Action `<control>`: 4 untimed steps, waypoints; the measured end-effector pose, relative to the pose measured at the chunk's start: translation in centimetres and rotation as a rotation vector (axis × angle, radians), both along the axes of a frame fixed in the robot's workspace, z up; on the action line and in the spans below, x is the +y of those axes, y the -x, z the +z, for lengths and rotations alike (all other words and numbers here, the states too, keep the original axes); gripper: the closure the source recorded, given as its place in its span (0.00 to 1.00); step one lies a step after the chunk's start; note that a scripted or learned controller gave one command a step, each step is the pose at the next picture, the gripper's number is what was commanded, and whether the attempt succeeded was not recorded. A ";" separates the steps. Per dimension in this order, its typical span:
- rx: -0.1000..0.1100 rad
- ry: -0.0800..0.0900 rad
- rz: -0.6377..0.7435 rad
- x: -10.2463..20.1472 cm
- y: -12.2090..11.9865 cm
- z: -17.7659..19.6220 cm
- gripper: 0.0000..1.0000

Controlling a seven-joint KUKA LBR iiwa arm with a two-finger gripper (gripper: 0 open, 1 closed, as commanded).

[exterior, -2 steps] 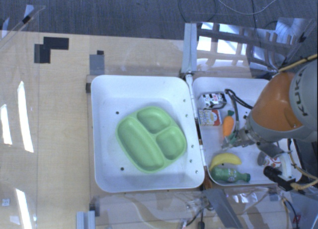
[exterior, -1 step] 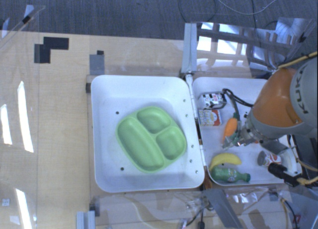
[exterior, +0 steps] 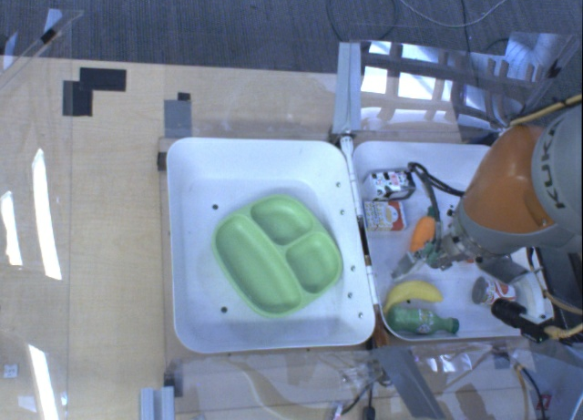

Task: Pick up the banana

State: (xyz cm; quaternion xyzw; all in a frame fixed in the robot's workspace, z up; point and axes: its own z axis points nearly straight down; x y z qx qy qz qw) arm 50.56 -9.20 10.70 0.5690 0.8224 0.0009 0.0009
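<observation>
While the grey arm (exterior: 533,195) with its orange band reaches in from the right of the frame, the gripper (exterior: 437,254) hangs low over the right bin (exterior: 474,149), and whether its fingers are released or clenched, I cannot tell. Banana (exterior: 413,293) lies near the bin's lower edge, just below the gripper, touching nothing metal. Right beneath it, a green bottle (exterior: 421,322) on its side. An orange carrot (exterior: 423,232) sits just above the gripper, a small carton (exterior: 383,215) to its left. Over in the left bin (exterior: 196,318) rests a green divided plate (exterior: 278,253), centre frame.
</observation>
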 end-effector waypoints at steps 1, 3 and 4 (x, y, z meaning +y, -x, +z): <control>-0.014 0.002 0.049 0.2 1.3 -1.8 0.00; -0.015 0.001 0.096 0.0 1.3 -1.8 0.00; -0.015 0.003 0.369 -0.9 1.2 -1.8 0.00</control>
